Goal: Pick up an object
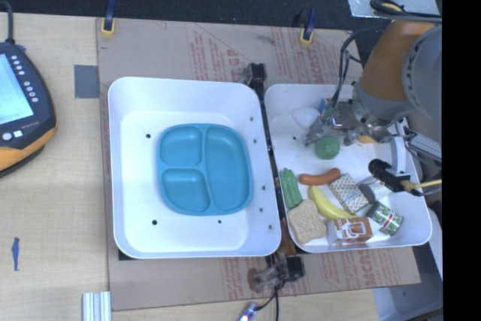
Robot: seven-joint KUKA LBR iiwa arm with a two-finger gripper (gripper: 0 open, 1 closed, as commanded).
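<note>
Just below hand (328,128), round green ball (327,148)

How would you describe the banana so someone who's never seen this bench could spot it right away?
Look in the right-hand white bin, the one crowded with toy food, not the one holding the blue divided plate. Near the bin's lower middle, just below the reddish sausage, lies the banana. It is the only plain yellow, curved piece there.

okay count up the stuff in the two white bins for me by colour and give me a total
Blue: 1, divided plate
Green: 3, round green item, long green item, can
Red-orange: 1, sausage
Yellow: 1, banana
Tan: 1, bread slice
Patterned or printed: 2, checkered packet, brown carton
Total: 9
</note>
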